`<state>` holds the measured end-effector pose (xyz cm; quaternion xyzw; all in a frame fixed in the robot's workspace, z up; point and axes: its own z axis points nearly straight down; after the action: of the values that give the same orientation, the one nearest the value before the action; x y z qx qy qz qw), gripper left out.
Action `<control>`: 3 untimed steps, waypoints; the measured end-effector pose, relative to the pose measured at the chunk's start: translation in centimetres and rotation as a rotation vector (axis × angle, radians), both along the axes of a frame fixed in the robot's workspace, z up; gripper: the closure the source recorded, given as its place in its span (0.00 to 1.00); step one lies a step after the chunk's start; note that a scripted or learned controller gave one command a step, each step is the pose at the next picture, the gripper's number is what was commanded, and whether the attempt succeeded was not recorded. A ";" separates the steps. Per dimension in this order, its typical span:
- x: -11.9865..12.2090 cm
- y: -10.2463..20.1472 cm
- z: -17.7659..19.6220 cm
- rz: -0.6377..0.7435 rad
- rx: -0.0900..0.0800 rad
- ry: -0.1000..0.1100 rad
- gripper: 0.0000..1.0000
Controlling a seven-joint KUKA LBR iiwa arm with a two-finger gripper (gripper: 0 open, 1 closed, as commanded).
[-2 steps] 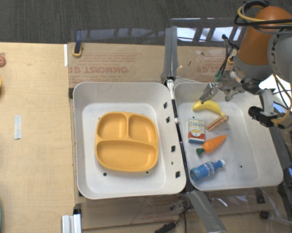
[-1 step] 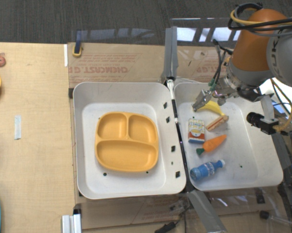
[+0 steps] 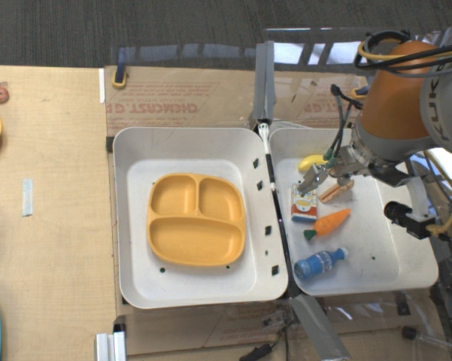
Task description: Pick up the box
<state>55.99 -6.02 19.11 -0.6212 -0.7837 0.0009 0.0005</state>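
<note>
The pick was not yet made. The box (image 3: 304,204), a small white carton with a blue and red printed face, lay flat on the floor of the right bin (image 3: 376,265), near that bin's left wall, and nothing in the view showed it lifted or tilted. What remained, as I judged it, was the whole of the grasp itself: closing on the carton, then raising it clear of the things around it.

The gripper (image 3: 311,180) hung just above the upper end of the box, its metal fingers slanting down and to the left, with a narrow gap visible between the tips; they were parted, and nothing sat between them. Whether a fingertip touched the carton could not be told from this slant.

The arm entered from the right, its orange band (image 3: 395,89) bulking over the far corner of the right bin, the wrist pitched down toward the bin's middle, cables looping above it.

The box had close neighbours (a tight spot for a two-finger grasp). A toy carrot (image 3: 329,222) lay just beside its lower right corner, a yellow banana-like piece (image 3: 313,162) sat just beyond the fingers, a tan stick-shaped item (image 3: 336,192) lay near the right side, and a blue bottle (image 3: 320,262) lay nearer the front. The left bin (image 3: 131,216) held a yellow divided plate (image 3: 197,220).
</note>
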 end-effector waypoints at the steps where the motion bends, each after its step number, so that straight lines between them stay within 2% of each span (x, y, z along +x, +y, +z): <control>1: 1.4 1.7 0.0 0.028 0.000 0.000 0.00; 2: -2.9 -4.0 -9.5 -0.038 0.001 0.001 0.00; 3: 5.0 -4.1 -10.0 -0.110 -0.001 -0.001 0.00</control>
<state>60.98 -10.12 9.13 -0.6633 -0.7484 0.0007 -0.0002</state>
